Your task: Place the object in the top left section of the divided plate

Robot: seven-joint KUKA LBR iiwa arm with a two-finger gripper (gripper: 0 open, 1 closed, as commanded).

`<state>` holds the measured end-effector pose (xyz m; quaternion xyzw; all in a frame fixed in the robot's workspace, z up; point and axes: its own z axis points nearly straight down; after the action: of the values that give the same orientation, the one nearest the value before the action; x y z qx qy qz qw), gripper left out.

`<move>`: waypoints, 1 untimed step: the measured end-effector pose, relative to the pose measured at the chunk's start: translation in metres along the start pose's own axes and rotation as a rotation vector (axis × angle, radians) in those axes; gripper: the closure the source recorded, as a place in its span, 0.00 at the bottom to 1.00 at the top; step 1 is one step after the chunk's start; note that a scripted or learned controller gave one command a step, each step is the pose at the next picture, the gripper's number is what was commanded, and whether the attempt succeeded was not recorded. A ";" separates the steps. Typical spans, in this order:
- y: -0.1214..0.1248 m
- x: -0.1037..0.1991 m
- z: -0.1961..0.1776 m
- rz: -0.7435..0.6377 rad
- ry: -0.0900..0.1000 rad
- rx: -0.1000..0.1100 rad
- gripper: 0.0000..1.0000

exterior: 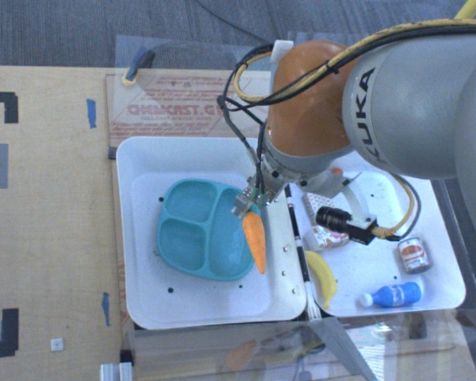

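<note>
- In the left bin (143, 292), a blue divided plate (192, 240) lies flat near the middle.
- A carrot (255, 241) lies on the plate's edge at 3 o'clock, its top end up at the gripper (247, 202).
- The gripper sits at the carrot's top; I cannot tell if it is clamped on it.
- In the right bin (444, 292) lie a banana (324, 279), a blue bottle (394, 294) and a small can (412, 255).

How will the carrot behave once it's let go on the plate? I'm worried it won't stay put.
The carrot is long, tapered and round-bodied, so it may well roll. It lies over the teal divided plate's right rim, so it could slide off. It looks rigid and smooth, probably slippery.
</note>
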<state>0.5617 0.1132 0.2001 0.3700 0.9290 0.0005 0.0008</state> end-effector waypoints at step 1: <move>0.053 -0.022 -0.004 -0.183 -0.001 -0.002 1.00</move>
<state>0.6138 0.1365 0.2038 0.2836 0.9589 0.0011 0.0016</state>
